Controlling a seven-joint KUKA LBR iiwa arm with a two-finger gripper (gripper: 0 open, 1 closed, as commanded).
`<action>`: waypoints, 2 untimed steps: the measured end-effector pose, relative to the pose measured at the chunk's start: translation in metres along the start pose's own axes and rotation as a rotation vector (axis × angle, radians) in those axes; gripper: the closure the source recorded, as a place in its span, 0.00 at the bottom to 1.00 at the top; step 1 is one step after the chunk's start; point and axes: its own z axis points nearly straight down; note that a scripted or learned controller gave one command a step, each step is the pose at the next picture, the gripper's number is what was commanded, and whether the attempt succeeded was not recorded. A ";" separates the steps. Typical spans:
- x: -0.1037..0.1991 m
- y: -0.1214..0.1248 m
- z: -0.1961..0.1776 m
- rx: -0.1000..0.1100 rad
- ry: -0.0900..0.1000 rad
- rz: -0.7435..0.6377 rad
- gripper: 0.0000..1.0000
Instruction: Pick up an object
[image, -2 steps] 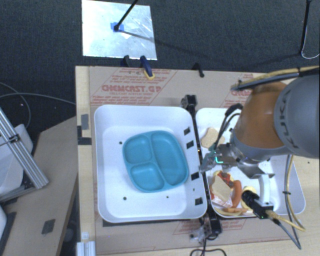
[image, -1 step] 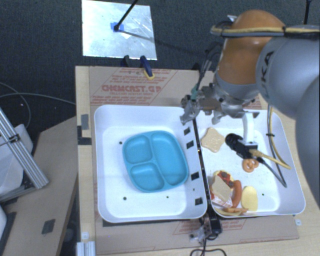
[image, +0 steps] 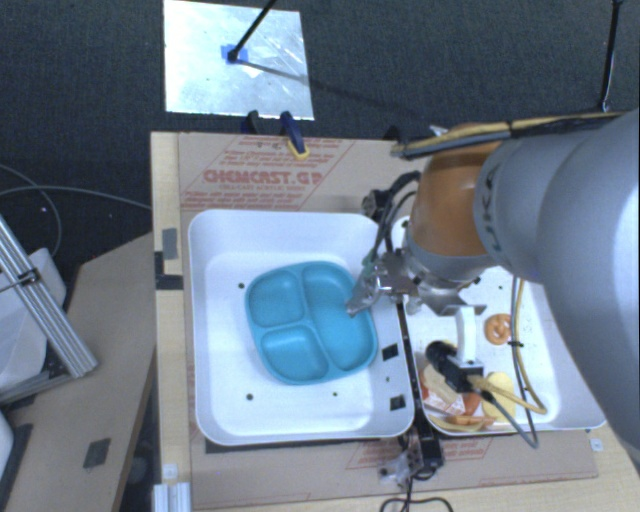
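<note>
- The arm (image: 520, 200) reaches over the seam between the 2 bins, covering much of the right bin (image: 570, 400).
- The left bin (image: 215, 330) holds a blue 4-compartment tray (image: 300, 330) near its right wall.
- The gripper (image: 362, 300) hovers at the tray's right rim; its grasp can't be judged.
- Judgement: approach step; next, descend and close on the rim.
</note>
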 end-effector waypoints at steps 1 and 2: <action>0.033 0.063 -0.067 -0.022 0.002 -0.007 0.00; 0.015 -0.029 -0.002 0.000 0.000 0.002 0.00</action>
